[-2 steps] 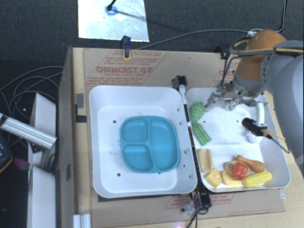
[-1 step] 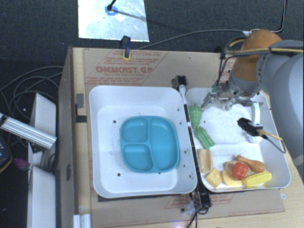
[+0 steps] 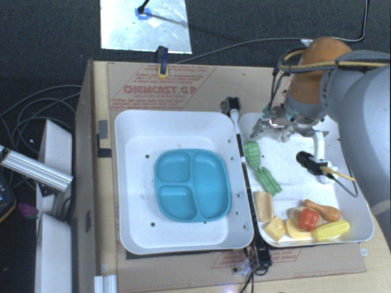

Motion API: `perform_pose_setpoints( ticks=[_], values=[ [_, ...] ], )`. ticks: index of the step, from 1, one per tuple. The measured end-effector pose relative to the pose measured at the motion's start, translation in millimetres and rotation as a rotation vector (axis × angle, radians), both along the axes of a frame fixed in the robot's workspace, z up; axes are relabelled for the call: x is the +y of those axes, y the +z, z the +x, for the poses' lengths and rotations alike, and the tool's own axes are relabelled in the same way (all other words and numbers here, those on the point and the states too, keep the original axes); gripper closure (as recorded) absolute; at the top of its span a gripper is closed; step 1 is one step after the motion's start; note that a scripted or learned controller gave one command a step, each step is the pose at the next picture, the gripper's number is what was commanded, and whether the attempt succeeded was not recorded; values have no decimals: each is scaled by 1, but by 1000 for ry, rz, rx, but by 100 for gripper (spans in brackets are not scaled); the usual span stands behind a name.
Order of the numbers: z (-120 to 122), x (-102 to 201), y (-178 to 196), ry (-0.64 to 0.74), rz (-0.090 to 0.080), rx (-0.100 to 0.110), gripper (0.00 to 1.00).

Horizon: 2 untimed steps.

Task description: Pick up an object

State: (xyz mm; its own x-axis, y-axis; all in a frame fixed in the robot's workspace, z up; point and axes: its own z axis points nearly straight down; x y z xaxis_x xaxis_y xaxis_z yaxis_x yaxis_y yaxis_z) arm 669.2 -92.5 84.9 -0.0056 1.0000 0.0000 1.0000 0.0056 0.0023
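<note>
Two white bins (image 3: 131, 163) fill mid-frame, and over the right one's upper part the gripper (image 3: 281, 128) hovers, its grip state impossible to tell.

brightness: even, moderately bright overhead light; dark floor stays dim
glare: shiny sheet (image 3: 145, 16) well up-left of the gripper (image 3: 282, 127) blown out in patches; white bins (image 3: 131, 163) bright, near washed out
shadows: soft, short, under the blue tray (image 3: 191, 185) left of the jaws
focus: slightly soft overall; arm (image 3: 360, 108) right of the jaws blurred, large
colour: mild bluish cast
</note>
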Motion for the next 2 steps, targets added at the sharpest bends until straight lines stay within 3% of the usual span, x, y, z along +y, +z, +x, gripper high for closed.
perform_pose_setpoints(
  ticks=[1,2],
  values=[
    [-93,-5,-1,-5,0,2,0],
    [-50,8,0,-2,0,0,0]
  ],
)
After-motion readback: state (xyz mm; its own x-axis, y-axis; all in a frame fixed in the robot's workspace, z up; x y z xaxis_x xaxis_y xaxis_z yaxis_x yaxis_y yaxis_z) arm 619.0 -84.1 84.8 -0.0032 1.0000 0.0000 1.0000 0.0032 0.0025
